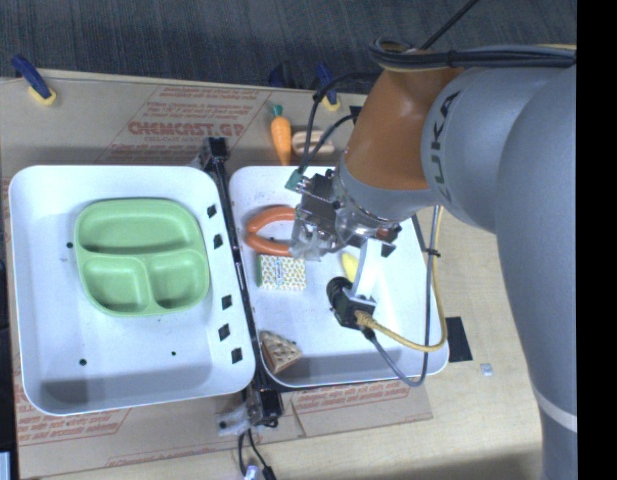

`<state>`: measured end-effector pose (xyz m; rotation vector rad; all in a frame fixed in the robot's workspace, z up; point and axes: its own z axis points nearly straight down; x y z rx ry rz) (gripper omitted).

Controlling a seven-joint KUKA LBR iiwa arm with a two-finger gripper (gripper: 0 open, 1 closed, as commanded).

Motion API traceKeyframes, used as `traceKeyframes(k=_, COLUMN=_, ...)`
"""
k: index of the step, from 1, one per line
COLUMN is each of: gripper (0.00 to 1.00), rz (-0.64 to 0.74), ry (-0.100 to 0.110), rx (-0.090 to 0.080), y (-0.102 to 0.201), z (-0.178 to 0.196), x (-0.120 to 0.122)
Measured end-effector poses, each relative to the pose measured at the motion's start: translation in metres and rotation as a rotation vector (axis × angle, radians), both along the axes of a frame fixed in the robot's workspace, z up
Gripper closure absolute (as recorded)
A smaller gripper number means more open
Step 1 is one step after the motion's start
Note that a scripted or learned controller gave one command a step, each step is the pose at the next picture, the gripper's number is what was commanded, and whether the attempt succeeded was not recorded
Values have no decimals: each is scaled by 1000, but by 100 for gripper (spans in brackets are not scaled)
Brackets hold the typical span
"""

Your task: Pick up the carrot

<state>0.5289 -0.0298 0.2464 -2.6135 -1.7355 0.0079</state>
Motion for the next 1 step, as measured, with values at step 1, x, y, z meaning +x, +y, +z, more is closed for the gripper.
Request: traceKeyframes(k=1, gripper=100, rz=482, ry=-2, rx=3, y=-60, z=-9, x=-49)
